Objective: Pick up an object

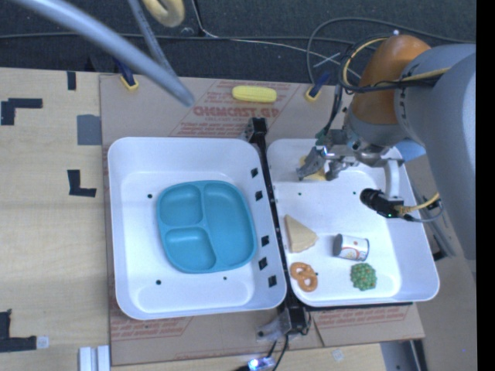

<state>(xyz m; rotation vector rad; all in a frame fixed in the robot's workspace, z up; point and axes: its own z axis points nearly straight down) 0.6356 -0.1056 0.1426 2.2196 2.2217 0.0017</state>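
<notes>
On the left, white bin (128,207) holding a blue divided plate (206,226), flat, near its middle. Behind both bins, on the cardboard sheet (224,114), a yellow banana-like piece (254,93). Beside it to the right, second white bin (414,273), touching the first along a black-clipped seam. Toward that bin's near-left part: pale wedge, cheese-like (299,233), with a pretzel (304,276) just in front of it. Further right, small can on its side (352,246), and a green broccoli-like clump (363,276) just in front of that. Over the far-left corner of the same bin, gripper (315,166), reaching in from the right under the orange band, hanging well apart from all four items, which lie nearer the camera. Nothing seen between its fingers; how far they are spread, cannot tell.
</notes>
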